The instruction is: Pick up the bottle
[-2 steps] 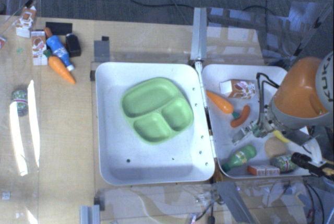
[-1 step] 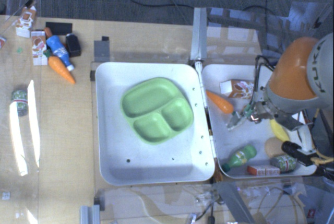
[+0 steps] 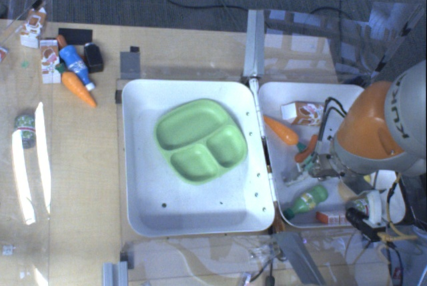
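On the far left of the bench, outside the bins, a blue bottle lay beside a toy carrot and some small cartons, probably spare props parked out of the arm's reach. The left bin held a green divided plate, lying flat near its middle. In the right bin another carrot lay near the dividing wall, with a small carton beyond it at the far side. The green bottle, most likely the thing to be picked, lay on its side near the bin's front edge, tilted with one end toward the front left corner. The gripper hung just beyond the bottle, low inside the bin, under the arm's orange band. Whether its jaws were spread or pressed together could not be told, since the wrist hid much of them; nothing was seen between them. Judging by this, the grasp was not yet made, and the bottle's slant would call for turning the wrist to match.
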Motion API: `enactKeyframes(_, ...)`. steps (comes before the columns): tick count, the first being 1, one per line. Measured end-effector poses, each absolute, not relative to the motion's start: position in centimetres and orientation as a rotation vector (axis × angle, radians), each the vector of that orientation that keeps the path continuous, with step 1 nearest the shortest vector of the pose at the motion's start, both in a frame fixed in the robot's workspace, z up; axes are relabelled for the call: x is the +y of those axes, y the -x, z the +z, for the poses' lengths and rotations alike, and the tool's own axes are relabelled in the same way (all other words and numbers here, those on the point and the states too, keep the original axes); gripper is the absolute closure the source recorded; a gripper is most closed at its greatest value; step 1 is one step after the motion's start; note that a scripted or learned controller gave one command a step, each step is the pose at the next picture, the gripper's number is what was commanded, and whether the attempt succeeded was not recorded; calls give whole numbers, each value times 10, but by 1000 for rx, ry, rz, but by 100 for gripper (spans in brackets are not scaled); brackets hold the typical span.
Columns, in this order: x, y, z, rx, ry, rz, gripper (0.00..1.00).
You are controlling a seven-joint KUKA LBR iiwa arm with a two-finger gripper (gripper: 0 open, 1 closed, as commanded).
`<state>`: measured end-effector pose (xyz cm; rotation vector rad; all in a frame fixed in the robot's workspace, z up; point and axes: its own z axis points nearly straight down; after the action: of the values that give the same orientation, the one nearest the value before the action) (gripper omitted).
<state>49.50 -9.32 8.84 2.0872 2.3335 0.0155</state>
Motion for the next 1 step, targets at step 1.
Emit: enactKeyframes(1,-169,-492,88,2370,-2041,10,0)
